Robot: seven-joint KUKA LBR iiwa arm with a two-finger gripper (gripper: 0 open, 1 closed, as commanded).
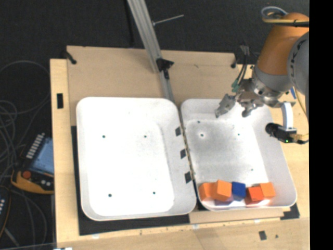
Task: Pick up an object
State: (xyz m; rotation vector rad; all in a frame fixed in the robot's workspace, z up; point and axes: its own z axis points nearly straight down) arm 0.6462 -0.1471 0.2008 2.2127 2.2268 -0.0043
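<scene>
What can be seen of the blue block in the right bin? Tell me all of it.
The blue block is a small cube-like piece, matte and foam-like in look, a solid dark blue. It sits at the near edge of the right bin, in a row of orange blocks: one orange block presses against its left side, another sits close on its right. It rests on the bin floor by the near wall, roughly square to it. The claw hangs far off, over the bin's far end.
</scene>
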